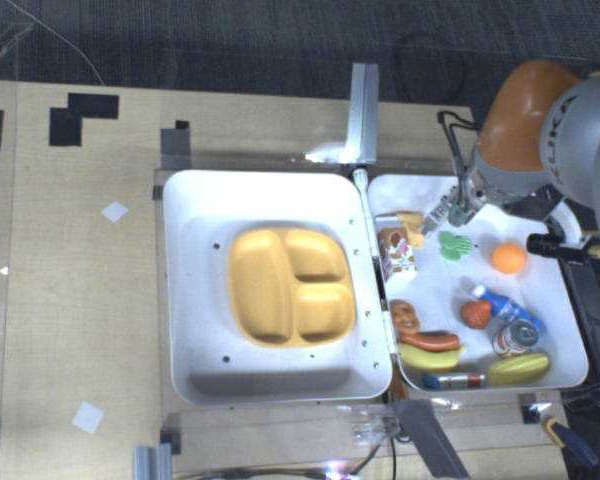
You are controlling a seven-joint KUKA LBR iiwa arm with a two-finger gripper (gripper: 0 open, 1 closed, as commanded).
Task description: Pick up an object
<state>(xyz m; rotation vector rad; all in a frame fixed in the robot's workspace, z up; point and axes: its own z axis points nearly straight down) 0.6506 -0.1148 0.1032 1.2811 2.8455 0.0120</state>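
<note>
Tool (pixel 458 211) hovering low in right bin (pixel 570 313), grip state impossible to tell, nothing visibly held; green toy (pixel 456 246) lying just below it, seemingly being lined up as target.

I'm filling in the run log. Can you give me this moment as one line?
stage: reaching | gripper: over right bin, near green item, nothing seen held | left bin: yellow tray
</note>
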